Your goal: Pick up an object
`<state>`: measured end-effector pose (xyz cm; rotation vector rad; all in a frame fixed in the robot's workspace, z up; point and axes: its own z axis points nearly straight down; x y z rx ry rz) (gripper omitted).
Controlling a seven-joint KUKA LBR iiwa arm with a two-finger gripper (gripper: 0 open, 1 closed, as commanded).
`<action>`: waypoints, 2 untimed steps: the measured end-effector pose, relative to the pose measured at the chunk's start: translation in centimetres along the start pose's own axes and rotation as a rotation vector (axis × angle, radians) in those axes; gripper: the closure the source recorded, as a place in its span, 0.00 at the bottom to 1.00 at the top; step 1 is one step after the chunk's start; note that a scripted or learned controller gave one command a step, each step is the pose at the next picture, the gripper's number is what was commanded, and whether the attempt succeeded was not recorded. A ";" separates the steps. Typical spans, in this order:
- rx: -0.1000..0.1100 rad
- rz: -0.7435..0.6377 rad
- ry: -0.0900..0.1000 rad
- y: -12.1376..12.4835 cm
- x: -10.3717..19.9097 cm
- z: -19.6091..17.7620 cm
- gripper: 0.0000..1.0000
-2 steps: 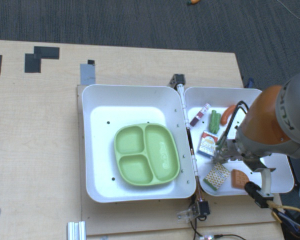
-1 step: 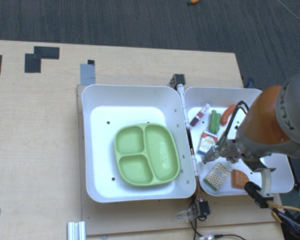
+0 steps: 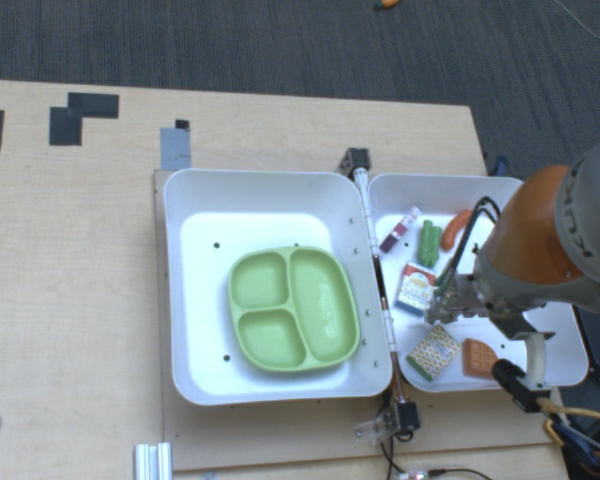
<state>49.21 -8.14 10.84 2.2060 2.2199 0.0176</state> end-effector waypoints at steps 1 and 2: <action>0.000 0.001 0.000 0.0 0.0 0.0 0.00; 0.009 0.005 0.000 -0.4 -0.2 2.2 0.00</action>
